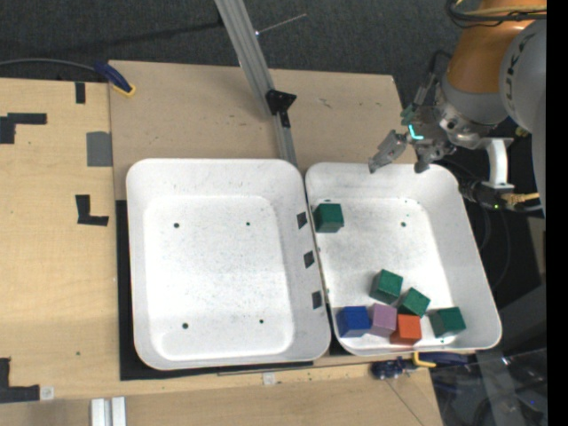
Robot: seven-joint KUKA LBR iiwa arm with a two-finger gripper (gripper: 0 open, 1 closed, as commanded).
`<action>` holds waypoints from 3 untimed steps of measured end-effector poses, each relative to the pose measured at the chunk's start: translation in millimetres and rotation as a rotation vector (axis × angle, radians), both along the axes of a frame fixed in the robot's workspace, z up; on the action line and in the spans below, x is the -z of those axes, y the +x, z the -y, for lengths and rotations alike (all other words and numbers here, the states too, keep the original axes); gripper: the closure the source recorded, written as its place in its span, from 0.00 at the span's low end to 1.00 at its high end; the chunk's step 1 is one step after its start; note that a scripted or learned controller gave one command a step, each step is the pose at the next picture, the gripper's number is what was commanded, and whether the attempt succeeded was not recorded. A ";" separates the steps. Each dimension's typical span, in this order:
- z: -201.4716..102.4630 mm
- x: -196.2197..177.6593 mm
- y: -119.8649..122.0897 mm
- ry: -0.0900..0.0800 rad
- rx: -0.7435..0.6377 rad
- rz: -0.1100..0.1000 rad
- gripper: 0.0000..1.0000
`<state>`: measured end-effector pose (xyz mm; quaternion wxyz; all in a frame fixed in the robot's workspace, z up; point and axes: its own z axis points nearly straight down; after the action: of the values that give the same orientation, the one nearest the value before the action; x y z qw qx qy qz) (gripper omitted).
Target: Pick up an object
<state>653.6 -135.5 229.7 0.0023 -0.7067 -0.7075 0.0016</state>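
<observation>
My gripper (404, 157) hangs over the far rim of the right bin (444, 193), its two grey fingers spread open with nothing between them. A lone green cube (329, 216) sits in the right bin's near-left part, well below and left of the gripper. A cluster lies at the bin's front: a green cube (387, 286), another green cube (414, 303), a third green cube (447, 320), a blue cube (354, 320), a purple cube (384, 319) and an orange cube (408, 328).
The left bin (213, 264) lies beside the right one. A slanted metal rail (251, 51) with a black clamp runs down to the bins' shared edge. A blue and yellow tool (115, 75) lies at the bench's back left.
</observation>
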 end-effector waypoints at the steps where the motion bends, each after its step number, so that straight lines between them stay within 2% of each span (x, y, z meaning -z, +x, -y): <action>1: 0.2 -2.9 0.9 -0.002 -0.001 0.004 0.00; 3: -11.6 113.5 -14.3 0.000 -0.001 -0.003 0.00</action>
<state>639.3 -123.9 116.2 0.0032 -0.7065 -0.7077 0.0028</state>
